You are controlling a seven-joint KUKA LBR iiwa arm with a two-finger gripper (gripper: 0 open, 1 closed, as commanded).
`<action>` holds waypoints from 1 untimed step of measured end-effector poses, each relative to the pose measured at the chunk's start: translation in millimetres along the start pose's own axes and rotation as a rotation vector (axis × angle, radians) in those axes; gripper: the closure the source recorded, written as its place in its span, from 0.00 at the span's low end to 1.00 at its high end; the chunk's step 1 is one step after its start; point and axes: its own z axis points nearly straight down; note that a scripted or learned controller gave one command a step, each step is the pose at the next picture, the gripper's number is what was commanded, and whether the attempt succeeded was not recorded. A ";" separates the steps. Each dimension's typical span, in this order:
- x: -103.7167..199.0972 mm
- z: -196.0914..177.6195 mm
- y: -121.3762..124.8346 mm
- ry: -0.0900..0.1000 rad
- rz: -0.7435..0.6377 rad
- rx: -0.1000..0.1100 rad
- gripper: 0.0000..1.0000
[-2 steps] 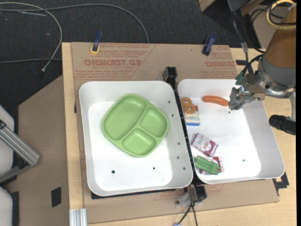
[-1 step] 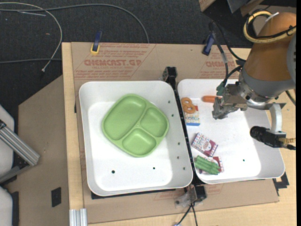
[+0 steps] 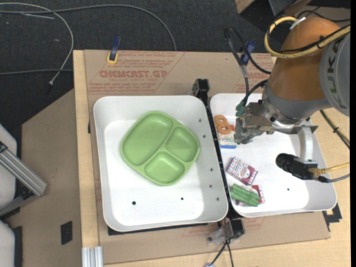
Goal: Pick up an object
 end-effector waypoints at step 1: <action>51.8 2.6 -14.7 0.000 0.000 0.001 1.00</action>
